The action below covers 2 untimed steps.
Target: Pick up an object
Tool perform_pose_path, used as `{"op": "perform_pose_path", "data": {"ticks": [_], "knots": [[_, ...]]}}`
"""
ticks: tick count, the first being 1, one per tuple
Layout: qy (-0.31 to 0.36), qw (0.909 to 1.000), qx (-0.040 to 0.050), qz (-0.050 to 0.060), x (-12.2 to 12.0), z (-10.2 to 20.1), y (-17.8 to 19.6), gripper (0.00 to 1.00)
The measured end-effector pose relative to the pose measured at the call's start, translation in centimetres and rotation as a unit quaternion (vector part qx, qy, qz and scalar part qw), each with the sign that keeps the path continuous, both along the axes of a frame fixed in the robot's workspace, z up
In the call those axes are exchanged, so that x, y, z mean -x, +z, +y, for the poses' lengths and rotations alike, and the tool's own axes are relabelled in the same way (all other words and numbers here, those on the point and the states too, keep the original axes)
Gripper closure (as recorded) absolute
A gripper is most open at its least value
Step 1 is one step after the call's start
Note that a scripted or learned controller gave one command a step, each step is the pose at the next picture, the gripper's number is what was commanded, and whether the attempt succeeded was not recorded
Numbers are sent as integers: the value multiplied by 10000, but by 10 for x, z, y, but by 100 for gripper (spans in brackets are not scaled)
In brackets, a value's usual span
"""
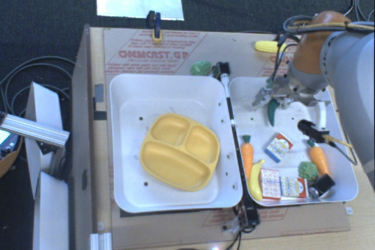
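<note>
While my arm reaches over the right bin (351, 187) from the right, my pincer (273, 96) hangs at its upper part, and whether it is apart or together I cannot tell; a dark green pepper (271, 112) lies just beneath it

Just below the gripper (270, 98), a pepper (271, 112), inside the right bin (345, 184). Further toward the near rim, a small carton (278, 147). Well left, a divided plate (180, 151) in the left bin (126, 126).

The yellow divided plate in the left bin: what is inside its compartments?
The yellow divided plate has three compartments, all bare. It lies in the left bin. What is under the plate is covered and cannot be seen.
</note>
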<state>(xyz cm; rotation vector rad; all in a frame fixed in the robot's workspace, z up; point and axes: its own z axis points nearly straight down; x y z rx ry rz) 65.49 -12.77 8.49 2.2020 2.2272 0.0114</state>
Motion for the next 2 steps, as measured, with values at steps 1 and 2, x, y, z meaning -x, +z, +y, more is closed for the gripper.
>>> {"op": "perform_pose_path", "data": {"ticks": [1, 2], "knots": [[-18, 10000, 4, 29, 4, -4, 11, 100], [-4, 10000, -26, 25, 66, 70, 105, 100]]}}
